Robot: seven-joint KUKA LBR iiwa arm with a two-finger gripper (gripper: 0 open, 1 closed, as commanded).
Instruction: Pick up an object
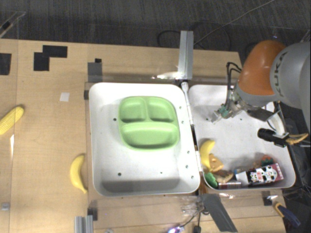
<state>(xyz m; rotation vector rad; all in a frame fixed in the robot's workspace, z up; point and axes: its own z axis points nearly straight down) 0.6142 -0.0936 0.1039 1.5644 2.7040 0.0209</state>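
**Arm hovering over the right bin, clutter waiting along its front edge**

Widest first: the pale wooden surface fills the lower frame, with dark carpet behind it and black cables trailing across that floor. Black blocky marks sit at the surface's far left corner.

Two white bins, side by side. The left bin carries one green divided plate, three compartments, lying flat near the middle. The right bin is where the arm comes in from the right, grey body, orange band, and part of the lettering "KU" readable on the grey casing.

The end effector hangs over the back half of the right bin, pointing down and left. It's small and blurred here, so I cannot tell how wide it stands, and nothing can be made out in its hold.

Now the candidates for picking, all bunched along the right bin's front edge: one yellow banana at the front left corner, a green item just below it, and a small printed carton with red and white patterning, its writing too small to read. Well apart from the end effector, all of them.

Out on the surface, two more yellow pieces: a second banana just left of the left bin, and a corn cob at the far left edge.
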